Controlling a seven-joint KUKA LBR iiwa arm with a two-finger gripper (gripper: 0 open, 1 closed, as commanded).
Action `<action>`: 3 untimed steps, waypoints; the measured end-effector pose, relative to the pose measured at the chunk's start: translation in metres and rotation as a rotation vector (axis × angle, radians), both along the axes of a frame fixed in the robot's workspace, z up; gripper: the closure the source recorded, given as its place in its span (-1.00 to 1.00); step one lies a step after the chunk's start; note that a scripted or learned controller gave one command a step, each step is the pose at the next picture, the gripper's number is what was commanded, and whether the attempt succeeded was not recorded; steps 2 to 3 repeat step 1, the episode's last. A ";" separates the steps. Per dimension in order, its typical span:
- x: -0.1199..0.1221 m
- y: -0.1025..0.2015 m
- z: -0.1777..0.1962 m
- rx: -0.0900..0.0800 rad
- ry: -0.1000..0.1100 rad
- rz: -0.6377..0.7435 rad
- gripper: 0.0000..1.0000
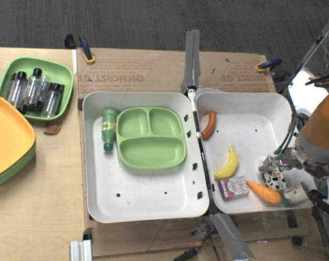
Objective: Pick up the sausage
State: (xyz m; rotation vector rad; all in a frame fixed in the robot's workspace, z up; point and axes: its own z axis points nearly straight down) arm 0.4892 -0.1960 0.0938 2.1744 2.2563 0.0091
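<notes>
Single fixed camera, high above wooden bench (55, 200), angled downward; moderate distance; both shallow white plastic bins (99, 162) in frame, grey carpet floor (153, 10) beyond far edge.

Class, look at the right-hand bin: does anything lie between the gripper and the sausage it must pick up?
The gripper sits at the right bin's right side; the sausage lies at its upper left, against the divider. The banana lies roughly on the line between them, low on the bin floor. The carrot and small box lie nearer the front, off that line.
</notes>
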 end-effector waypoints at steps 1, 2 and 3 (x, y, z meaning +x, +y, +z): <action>-0.010 0.063 -0.001 0.004 0.006 -0.214 1.00; -0.010 0.063 -0.001 0.004 0.006 -0.214 1.00; -0.010 0.063 -0.001 0.004 0.006 -0.214 1.00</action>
